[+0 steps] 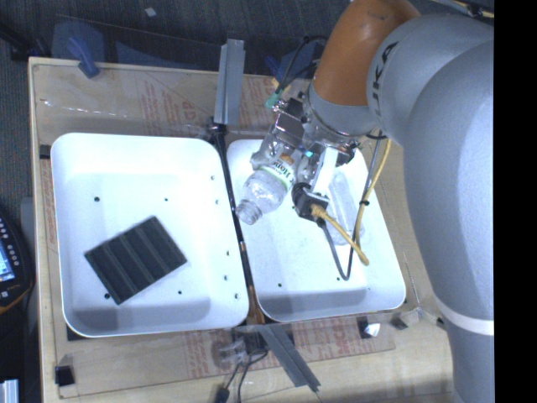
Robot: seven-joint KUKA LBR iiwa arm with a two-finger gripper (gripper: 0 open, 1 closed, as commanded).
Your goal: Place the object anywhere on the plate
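A clear plastic water bottle (263, 188) with a white label hangs tilted over the left part of the right bin (302, 296), its cap end pointing down-left toward the divider. My gripper (291, 151) is shut on the bottle's upper end, and the fingers are partly hidden by the wrist. The plate (135, 259), a dark ribbed rectangle, lies flat in the left bin (75, 154) at its front-left, well to the left of the bottle and apart from it.
A clear, crumpled plastic piece (345, 200) lies in the right bin beside the gripper. A raised rim and a metal bar (228, 82) separate the two bins. The big grey arm covers the view's right side.
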